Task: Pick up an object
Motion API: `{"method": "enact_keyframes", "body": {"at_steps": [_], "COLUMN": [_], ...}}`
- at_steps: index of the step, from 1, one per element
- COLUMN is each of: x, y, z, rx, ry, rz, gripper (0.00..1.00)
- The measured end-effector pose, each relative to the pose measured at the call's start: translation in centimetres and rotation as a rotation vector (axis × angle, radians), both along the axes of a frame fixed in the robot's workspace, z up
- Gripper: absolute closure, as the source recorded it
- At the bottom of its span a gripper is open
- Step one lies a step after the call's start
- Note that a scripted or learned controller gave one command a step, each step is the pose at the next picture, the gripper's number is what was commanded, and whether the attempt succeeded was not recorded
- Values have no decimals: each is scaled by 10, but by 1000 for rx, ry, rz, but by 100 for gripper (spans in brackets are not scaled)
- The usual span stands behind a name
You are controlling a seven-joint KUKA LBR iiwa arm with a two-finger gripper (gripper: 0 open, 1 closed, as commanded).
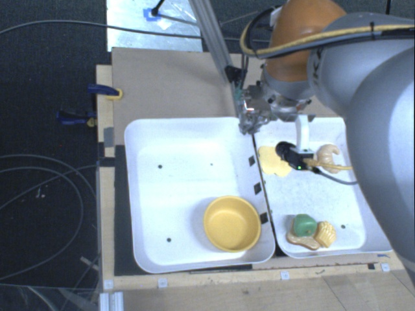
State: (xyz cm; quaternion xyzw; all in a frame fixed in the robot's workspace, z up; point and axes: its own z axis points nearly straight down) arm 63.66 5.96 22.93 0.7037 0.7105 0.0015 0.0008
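My gripper (248, 123) hangs over the back end of the divider between the two bins, with the grey arm and its orange band above it. A pale yellow flat piece (272, 162) lies in the right bin (350, 193), just right of the gripper and below it. A cream curved piece (328, 153) lies further right. At the front of the right bin a green lump (303, 225) rests against a tan and yellow ridged piece (322, 234). A yellow bowl (231, 222) stands upright at the front right of the left bin (175, 173).
The divider between the bins carries small black clips (257, 188). A brown board (168, 83) lies behind the bins. Cables trail over the dark floor on the left. The arm covers the back right of the right bin.
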Motion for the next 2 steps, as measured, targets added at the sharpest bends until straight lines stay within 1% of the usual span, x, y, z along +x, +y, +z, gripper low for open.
{"method": "enact_keyframes", "body": {"at_steps": [1,2], "x": [24,23], "y": [35,34], "z": [1,0], "rx": [0,-1], "ry": [-2,1], "rz": [-2,-3], "gripper": [100,0]}}
